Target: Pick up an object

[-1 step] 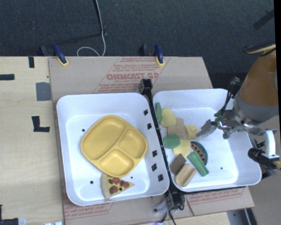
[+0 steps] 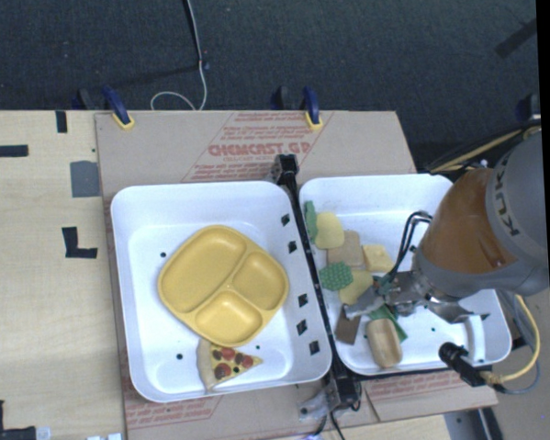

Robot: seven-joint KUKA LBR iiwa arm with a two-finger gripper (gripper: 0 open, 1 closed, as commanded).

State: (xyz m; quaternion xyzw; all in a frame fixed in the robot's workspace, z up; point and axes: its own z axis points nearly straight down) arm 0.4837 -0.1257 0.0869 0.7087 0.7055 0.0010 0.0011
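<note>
A KUKA arm's gripper (image 2: pixel 382 303) hangs low over the right bin (image 2: pixel 466 350), directly above a tan bread-roll toy (image 2: pixel 384 343) (likely light, smooth and stiff, best pinched across its narrow middle); whether it holds anything cannot be told from this angle.

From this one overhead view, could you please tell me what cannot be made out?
- Gripper: open or shut is unreadable, its fingers lost among the pile of toy food.
- Right bin: the arm covers its right part.
- Pizza slice: its upper edge is tucked under the yellow divided plate in the left bin.
</note>
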